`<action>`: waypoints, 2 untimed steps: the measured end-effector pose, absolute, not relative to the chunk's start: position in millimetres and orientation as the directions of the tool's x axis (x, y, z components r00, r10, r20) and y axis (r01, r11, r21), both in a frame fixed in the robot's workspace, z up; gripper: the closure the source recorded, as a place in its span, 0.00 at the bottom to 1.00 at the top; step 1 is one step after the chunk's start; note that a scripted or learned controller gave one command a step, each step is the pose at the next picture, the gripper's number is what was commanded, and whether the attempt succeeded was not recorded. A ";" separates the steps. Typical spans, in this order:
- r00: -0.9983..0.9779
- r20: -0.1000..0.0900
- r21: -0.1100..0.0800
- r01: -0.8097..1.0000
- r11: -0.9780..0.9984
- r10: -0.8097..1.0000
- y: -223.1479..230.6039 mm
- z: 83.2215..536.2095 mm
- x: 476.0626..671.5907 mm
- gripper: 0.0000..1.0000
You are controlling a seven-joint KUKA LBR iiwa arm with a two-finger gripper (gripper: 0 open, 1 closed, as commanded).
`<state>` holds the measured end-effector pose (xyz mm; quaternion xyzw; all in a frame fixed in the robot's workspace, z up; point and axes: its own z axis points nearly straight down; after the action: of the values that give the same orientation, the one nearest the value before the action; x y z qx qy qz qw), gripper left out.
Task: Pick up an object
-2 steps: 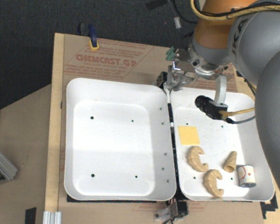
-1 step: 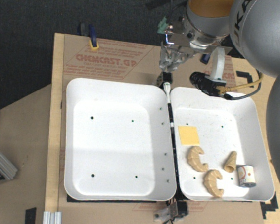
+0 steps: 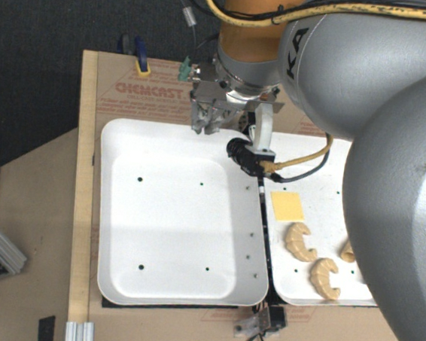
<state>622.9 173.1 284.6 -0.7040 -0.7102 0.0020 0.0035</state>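
My gripper [image 3: 209, 119] hangs over the far edge of the left white bin [image 3: 117, 216], under the orange-banded wrist. Nothing shows beneath it. In the right bin [image 3: 291, 291] lie a flat yellow square [image 3: 286, 205] and two tan croissant-shaped pieces [image 3: 301, 242] [image 3: 324, 277]. A third tan piece [image 3: 348, 253] peeks out from behind the arm. All these objects are well to the right of and nearer than the gripper. The big grey arm covers most of the right bin.
A black cable and connector [image 3: 246, 154] hang off the wrist above the divide between the bins. A blue-and-yellow clamp [image 3: 141, 54] and a green one [image 3: 184, 69] sit on the bench's far edge.
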 end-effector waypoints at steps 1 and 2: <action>-0.009 0.008 0.014 1.000 0.009 1.000 229.3 417.7 586.5 1.00; -0.003 0.001 0.000 1.000 0.003 1.000 224.7 443.7 539.2 1.00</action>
<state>539.2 224.7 443.7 -0.7062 -0.7080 -0.0006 0.0004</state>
